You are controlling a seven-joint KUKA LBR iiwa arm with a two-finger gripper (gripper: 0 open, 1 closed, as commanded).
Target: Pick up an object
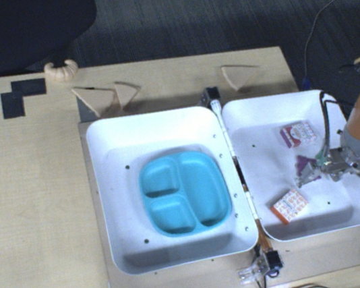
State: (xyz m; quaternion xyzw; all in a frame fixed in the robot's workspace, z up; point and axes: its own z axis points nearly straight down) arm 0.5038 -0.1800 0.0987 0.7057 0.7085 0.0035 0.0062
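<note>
Snack packets, purple-white [298,133] and orange-white [290,205], print unreadable, right bin [258,120], end effector [310,171] between them, grip state unclear

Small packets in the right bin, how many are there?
2. One packet lies toward the far side of the right bin; the other packet lies near its front. The tool hangs between them and may hide more.

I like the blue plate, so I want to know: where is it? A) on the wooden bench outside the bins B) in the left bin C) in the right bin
B: the blue divided plate lies flat on the floor of the left bin, while the right bin holds two small packets.
</note>
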